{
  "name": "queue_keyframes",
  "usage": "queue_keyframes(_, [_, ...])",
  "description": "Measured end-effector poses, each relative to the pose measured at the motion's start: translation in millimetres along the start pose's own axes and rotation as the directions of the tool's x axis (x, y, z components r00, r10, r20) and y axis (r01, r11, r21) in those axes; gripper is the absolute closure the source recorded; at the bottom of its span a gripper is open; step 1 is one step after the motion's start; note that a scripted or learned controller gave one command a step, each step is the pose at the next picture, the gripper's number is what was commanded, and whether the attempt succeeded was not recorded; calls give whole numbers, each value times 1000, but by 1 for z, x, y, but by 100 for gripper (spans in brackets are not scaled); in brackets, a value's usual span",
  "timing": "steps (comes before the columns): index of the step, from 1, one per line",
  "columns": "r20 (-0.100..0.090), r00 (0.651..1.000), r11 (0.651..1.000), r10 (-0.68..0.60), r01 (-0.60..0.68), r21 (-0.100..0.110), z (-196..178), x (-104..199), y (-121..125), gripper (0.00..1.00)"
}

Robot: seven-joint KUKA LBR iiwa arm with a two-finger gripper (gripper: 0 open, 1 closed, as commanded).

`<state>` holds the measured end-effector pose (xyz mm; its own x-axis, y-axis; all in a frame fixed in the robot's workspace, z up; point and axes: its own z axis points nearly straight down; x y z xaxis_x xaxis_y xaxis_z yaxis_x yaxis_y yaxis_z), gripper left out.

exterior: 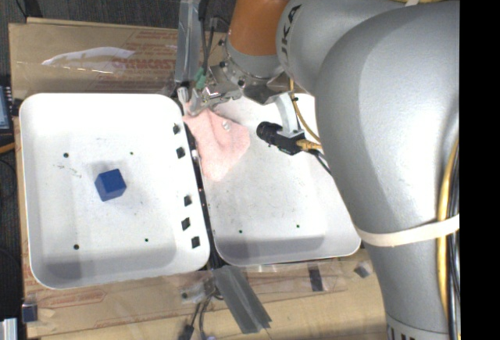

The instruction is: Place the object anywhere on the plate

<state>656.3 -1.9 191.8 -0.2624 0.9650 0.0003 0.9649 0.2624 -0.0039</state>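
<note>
A: Where is the arm (375, 96) right now?

B: It comes in from three o'clock and takes up most of the right half of the camera view. The orange band (262, 10) sits at about twelve o'clock, and the gripper (205, 93) hangs below it, over the far left corner of the right bin (273, 241).

A: Can you see the fingers?

B: Not well enough. The wrist hardware crowds them, so I cannot tell whether the jaws are spread or pressed together, or whether anything is between them.

A: And the object?

B: There is a pink plate (223, 143) lying in the right bin, at the bin's ten o'clock corner, against the divider between the two bins. Its upper edge reaches up to the gripper; whether they touch I cannot tell.

A: Anything else?

B: A blue cube (110, 184) sits in the left bin (47, 252), toward nine o'clock of the view, well apart from the plate and the gripper. It rests flat on the bin floor, a little left of the bin's middle.

A: What about that black piece?

B: A small black fitting (275, 135) with a cable sticks out from the arm at about four o'clock of the gripper, over the right bin.

A: And under the bins?

B: A brown bench top (94, 49), visible along twelve o'clock and six o'clock.
</note>
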Motion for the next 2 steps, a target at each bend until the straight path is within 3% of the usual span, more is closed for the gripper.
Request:
queue_keyframes(1, [0, 1000, 1000, -11, 11, -1, -40, 1, 0, 100])
queue_keyframes(2, [0, 915, 915, -404, 404, 1, -36, 56, -25, 100])
